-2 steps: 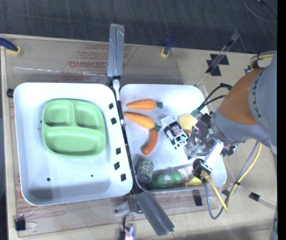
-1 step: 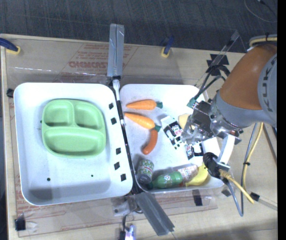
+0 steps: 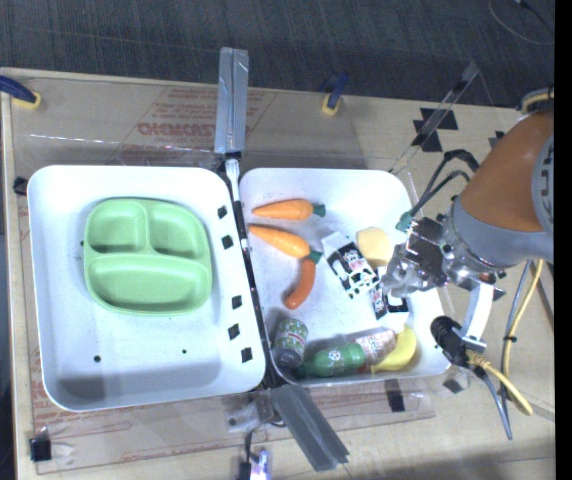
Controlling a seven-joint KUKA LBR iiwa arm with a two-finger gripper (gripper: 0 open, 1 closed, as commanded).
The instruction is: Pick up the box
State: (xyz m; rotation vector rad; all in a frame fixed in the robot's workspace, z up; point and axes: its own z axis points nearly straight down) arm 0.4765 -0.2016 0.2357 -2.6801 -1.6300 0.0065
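While the box [image 3: 352, 268], white with black patches, lies in the right bin [image 3: 386, 183] just right of three carrots [image 3: 288, 209], the claw [image 3: 398, 283] hangs just beside its right edge; whether it grips anything, I cannot tell.

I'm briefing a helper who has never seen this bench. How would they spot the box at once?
Look in the right bin, the one holding the carrots. The box lies near its middle, just left of the hand. It alone is white with bold black markings, while its neighbours are orange, yellow or green.
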